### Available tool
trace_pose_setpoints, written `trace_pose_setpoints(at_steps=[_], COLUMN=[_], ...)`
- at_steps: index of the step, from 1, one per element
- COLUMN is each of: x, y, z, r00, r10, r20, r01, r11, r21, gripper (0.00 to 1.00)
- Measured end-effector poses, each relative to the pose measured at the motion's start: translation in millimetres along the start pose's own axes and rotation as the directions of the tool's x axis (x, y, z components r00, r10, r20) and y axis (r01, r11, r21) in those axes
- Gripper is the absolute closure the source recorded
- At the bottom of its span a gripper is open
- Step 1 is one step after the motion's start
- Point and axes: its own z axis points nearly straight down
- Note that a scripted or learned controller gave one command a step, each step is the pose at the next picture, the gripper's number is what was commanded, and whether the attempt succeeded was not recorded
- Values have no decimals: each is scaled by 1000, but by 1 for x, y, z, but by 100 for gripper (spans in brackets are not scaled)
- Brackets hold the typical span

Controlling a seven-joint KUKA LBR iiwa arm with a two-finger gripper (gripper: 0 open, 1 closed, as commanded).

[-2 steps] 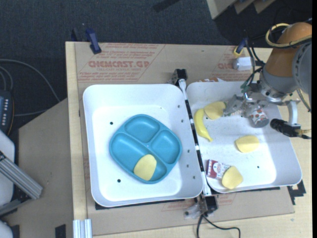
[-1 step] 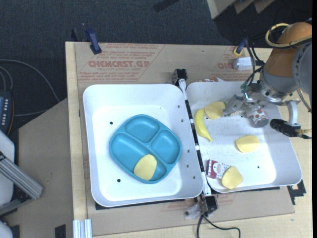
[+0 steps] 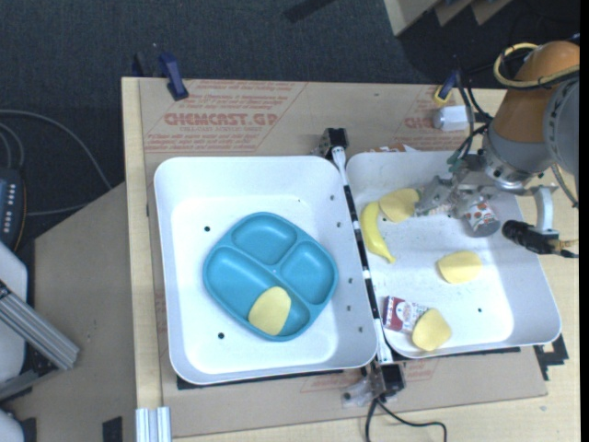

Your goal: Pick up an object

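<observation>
step: reaching, tool (image 3: pixel 440 197) low in right bin (image 3: pixel 515 325) beside yellow lump (image 3: pixel 398 204)
grip: can't tell, nothing visibly held
next: probably close on lump, lift

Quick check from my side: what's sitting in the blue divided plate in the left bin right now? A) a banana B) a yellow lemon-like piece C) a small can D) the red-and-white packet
B: a single yellow rounded piece lies in the near compartment of the blue divided plate; the banana is in the right bin.

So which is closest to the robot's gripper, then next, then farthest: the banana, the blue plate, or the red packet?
From the gripper, in the camera view:
1. Banana, at the right bin's left wall.
2. Red packet, near that bin's front edge.
3. Blue plate, in the left bin.
</observation>
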Motion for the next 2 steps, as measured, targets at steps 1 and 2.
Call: trace_pose_setpoints(at_steps=[1, 2], x=[0, 0], y=[0, 0], z=[0, 0], r00=[1000, 1000], r10=[0, 0], r20=[0, 0], r01=[0, 0], r11=[1000, 1000], r21=[1, 1], gripper=[0, 0])
